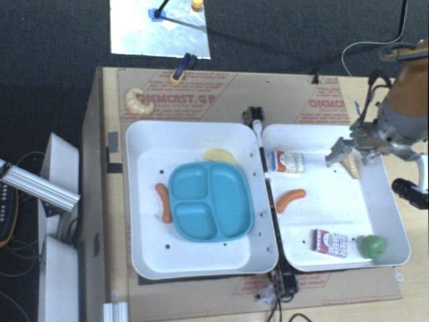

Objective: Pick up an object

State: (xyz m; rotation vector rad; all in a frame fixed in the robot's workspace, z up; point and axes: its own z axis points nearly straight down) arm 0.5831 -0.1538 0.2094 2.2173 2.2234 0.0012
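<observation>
On the worktop, the left white bin (pixel 144 146) holds a blue divided plastic plate (pixel 209 201), an orange sausage (pixel 163 202) and a pale yellow piece (pixel 220 155). Right white bin (pixel 391 210): two small cartons (pixel 287 161) (pixel 329 241), another orange sausage (pixel 290 199), a green ball (pixel 373 246). The end effector (pixel 347 154) hovers at its far right, spread, pinching nothing.

1. A single fixed camera looks down at a slant from above the surface (pixel 221 89), taking in both white bins (pixel 201 134) side by side
2. Mid-distance framing; the arm (pixel 409 99) enters from the frame's right
</observation>
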